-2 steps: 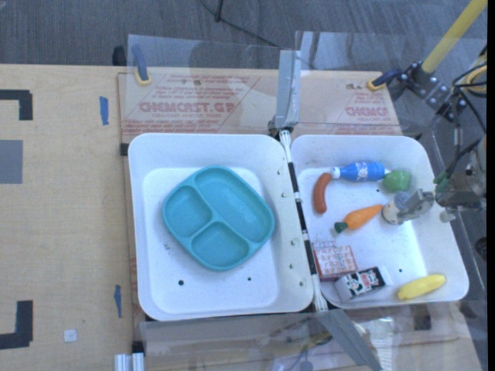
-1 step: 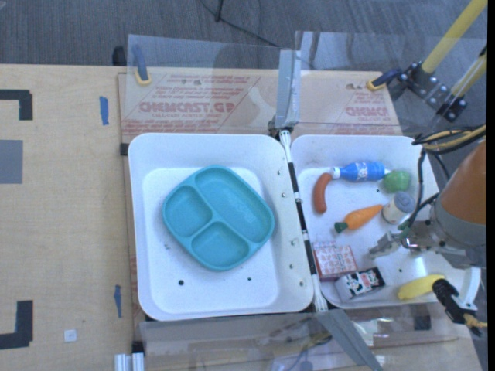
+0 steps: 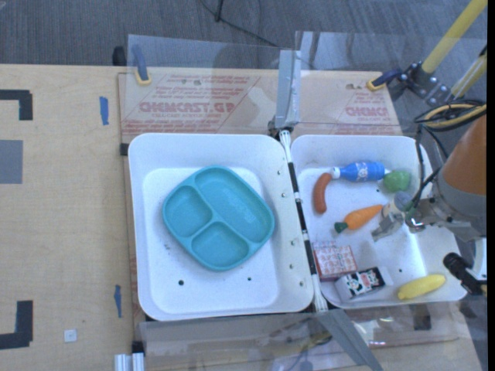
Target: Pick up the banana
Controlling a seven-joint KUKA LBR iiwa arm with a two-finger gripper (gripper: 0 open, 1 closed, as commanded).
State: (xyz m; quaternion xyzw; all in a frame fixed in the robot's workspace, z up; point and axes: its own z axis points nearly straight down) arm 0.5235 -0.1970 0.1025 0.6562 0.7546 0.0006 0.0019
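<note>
Banana [image 3: 421, 287] at the right bin's [image 3: 410, 257] five o'clock corner, gripper [image 3: 389, 224] apart from it.

The yellow banana lies on the bin floor near the front wall, at about five o'clock from the gripper, which hangs just beside the carrot [image 3: 360, 217] (at its nine o'clock). Nothing sits between its fingers; I cannot tell whether they are parted or closed. A small black-and-white box [image 3: 360, 282] lies at the banana's nine o'clock.

Grey arm [image 3: 464, 199] with orange band, black cables, small metallic gripper [image 3: 389, 224]
</note>
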